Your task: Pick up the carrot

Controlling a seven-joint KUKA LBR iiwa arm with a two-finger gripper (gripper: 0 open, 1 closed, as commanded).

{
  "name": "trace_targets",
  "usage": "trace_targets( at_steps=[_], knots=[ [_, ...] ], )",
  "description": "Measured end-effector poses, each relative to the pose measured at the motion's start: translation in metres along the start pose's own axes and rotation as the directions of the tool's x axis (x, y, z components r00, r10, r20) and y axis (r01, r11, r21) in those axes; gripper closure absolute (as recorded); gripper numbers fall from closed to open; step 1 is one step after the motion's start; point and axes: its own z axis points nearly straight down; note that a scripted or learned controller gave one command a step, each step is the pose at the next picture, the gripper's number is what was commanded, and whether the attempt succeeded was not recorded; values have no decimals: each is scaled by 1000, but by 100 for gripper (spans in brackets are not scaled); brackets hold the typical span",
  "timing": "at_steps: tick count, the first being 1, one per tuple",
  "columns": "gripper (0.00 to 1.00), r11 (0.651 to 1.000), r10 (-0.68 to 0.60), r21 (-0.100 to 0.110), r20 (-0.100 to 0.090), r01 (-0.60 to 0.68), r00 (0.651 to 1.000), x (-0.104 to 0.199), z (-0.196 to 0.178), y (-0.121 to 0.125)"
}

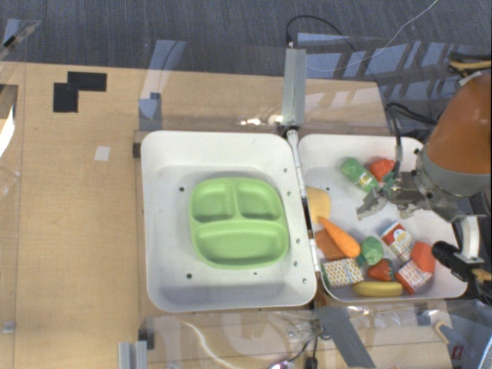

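My fingers hang spread apart with nothing between them over the right bin, just right of the carrot, which lies slanted near that bin's left wall beside a green toy and a small carton.

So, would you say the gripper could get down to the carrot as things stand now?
Probably yes. The carrot lies uncovered in the right bin, its top exposed, and the gripper hangs just up and right of it. A green item crowds its lower end, so a clean grasp isn't certain.
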Motion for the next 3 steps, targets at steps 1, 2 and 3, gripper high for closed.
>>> trace_targets(
  at_steps=[1, 2, 3],
  knots=[
    [0, 1000, -22, -16, 2, 22, 1000, 15, 115, -13],
    [100, 999, -24, -23, 0, 24, 1000, 17, 103, -9],
    [100, 979, -203, -2, 0, 203, 979, 74, 21, 38]
  ],
)
